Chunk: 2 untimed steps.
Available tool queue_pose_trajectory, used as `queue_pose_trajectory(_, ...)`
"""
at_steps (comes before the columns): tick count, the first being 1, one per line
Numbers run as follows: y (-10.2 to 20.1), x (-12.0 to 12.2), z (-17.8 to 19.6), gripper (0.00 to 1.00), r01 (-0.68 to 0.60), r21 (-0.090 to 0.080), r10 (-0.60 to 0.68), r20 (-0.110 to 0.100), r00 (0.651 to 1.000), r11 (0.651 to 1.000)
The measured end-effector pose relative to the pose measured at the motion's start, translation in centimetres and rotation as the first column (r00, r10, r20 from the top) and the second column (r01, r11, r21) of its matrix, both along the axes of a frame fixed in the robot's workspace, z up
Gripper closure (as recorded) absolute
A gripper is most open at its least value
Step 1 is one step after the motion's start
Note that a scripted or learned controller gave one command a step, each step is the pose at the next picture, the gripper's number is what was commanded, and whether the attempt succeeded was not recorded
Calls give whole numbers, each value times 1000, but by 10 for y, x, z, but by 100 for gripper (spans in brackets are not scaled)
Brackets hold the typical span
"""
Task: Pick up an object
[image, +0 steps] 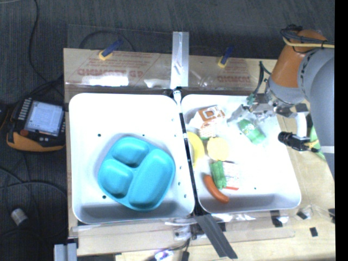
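**Gripper poised over a green item at the right bin's far side**

Nearest the camera, along the near edge of the right bin [283,197], lies an orange-red carrot-like piece [216,189], with a green ridged vegetable toy [218,173] and a small white card with red marks [232,176] just beyond it. A pale yellow round piece [217,148] and a yellow banana-like shape [194,147] sit against the divider between the bins, and a small orange-and-white packet [210,115] lies near the far left corner. This clutter looks loosely scattered, as things land when dropped for picking trials.

The left bin [81,145] carries a turquoise divided dish [137,171], tilted toward the near edge, probably resting where it slid.

The gripper [253,111] hangs over the far right part of the right bin, the arm reaching in across the right rim. Directly under it is a green translucent object [253,131], soft-edged and partly blurred, perhaps a small bag or leafy toy; its exact kind cannot be told. Whether the fingers are spread or closed cannot be told from this slant, nor whether they touch the green object. Judging by the placement, this is the likely pick target, approached from above because it lies apart from the crowded group.
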State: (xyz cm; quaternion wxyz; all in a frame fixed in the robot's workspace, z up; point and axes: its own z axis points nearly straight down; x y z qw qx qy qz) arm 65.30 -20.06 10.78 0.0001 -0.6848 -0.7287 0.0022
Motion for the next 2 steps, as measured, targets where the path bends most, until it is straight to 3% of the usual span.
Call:
queue_pose_trajectory(1, 0, 0, 9, 100, -2, -5, 2, -1, 1000, 1000)
queue_pose_trajectory(2, 49, 15, 89, 100, 56, 1, -56, 1, 998, 998)
